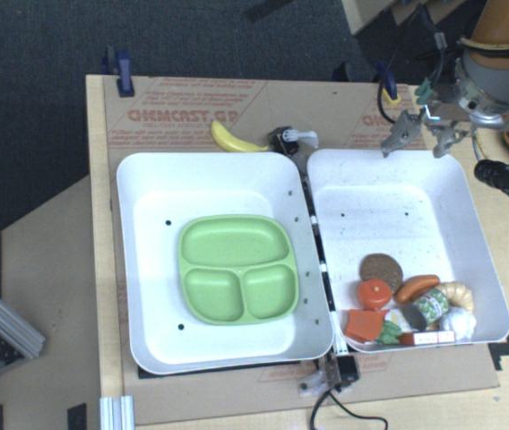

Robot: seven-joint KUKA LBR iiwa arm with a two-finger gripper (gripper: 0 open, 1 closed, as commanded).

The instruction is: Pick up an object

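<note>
My gripper (418, 138) hangs above the far edge of the right bin (389, 200), its two fingers spread open with nothing between them. Several small toy foods lie in that bin's near right corner: a brown round patty (381, 268), a red tomato (375, 294), a red sausage (417, 287), a green can (431, 306), an orange block (362, 325) and a croissant (459, 292). They sit well away from the gripper, toward the near side.
The left bin (147, 240) holds a green divided plate (237, 269). A yellow banana (237, 140) lies on the bench behind the left bin, beside a small black and white object (289, 138). Cables run at the back right.
</note>
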